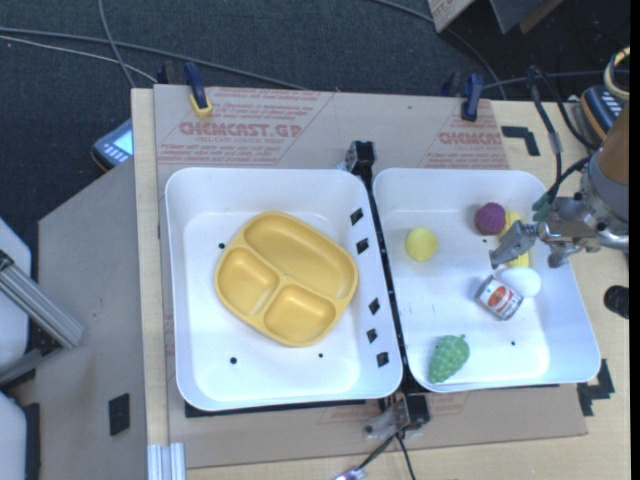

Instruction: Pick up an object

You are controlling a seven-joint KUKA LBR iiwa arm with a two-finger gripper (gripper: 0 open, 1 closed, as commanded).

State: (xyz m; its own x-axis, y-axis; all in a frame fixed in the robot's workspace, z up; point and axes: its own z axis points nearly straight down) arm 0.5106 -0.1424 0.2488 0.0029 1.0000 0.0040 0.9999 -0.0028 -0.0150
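Observation:
The right bin holds several small objects. A yellow ball lies at its left, a purple ball near the back, a red and white can on its side in the middle, and a green bunch of grapes at the front. My gripper hangs open over the right half of the bin, its fingers apart. A yellow piece and a white rounded object lie under and between them. Nothing is gripped.
The left bin carries a yellow divided plate. A black divider with clips runs between the bins. The arm enters from the right. Clamps and cables sit along the bench's back edge.

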